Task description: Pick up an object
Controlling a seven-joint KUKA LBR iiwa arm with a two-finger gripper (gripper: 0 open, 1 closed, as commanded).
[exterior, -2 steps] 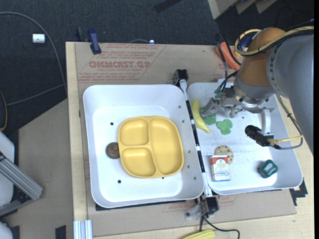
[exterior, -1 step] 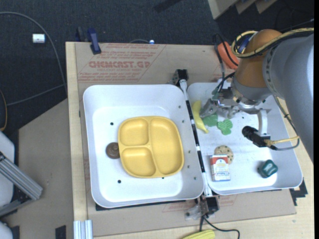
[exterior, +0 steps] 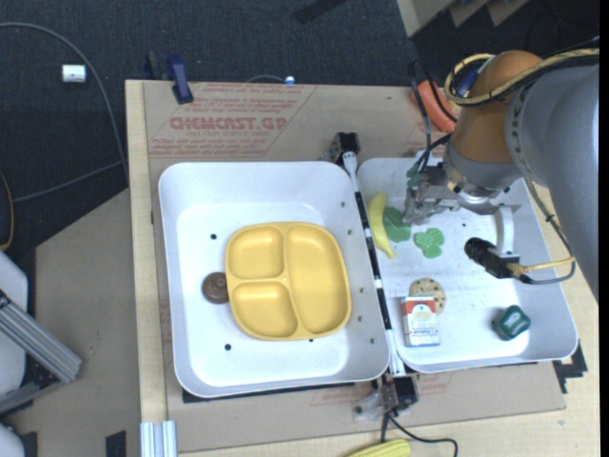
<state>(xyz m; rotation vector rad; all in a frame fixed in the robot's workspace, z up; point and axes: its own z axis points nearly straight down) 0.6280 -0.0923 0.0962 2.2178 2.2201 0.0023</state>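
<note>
My gripper (exterior: 416, 208) reaches down into the right bin (exterior: 547, 284) near its far left side. Its tips stand just above a green piece (exterior: 397, 227) that lies against a yellow banana (exterior: 379, 225) by the bin's left wall. A second green, leafy piece (exterior: 430, 243) lies just right of the tips. Nothing shows between the fingers. Further forward lie a round cookie (exterior: 427, 289), a small red and white box (exterior: 420, 320) and a teal object (exterior: 511, 323).
The left bin (exterior: 190, 255) holds a yellow divided plate (exterior: 285, 281) with a brown disc (exterior: 215, 288) at its left edge. A black handle (exterior: 487, 257) on the arm juts over the right bin. A cardboard sheet (exterior: 228, 122) lies under both bins.
</note>
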